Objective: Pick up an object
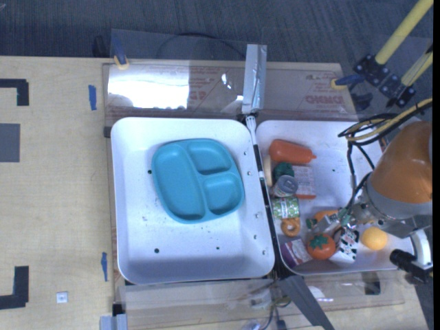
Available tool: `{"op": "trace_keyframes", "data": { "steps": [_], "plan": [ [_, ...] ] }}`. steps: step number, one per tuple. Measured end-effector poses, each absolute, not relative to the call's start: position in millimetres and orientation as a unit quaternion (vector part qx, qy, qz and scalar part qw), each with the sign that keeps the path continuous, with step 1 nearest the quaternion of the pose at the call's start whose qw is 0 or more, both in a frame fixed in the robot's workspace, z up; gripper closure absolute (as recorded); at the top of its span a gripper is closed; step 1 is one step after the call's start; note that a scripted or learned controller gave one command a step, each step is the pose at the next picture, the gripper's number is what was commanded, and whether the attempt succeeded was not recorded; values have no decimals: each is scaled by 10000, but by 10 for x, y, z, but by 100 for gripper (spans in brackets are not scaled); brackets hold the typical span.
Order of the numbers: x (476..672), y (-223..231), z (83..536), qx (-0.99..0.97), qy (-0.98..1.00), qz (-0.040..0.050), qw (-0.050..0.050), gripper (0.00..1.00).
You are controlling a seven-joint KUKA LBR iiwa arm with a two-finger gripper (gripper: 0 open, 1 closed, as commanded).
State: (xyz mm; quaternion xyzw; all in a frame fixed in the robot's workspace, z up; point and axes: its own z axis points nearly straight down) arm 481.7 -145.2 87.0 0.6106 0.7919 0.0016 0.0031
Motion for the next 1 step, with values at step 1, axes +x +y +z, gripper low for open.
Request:
{"op": "trace_keyframes", "data": {
  "steps": [1],
  "plan": [
    [4817,-1453,870,6106,7920,16,31,0]
  ]
}}
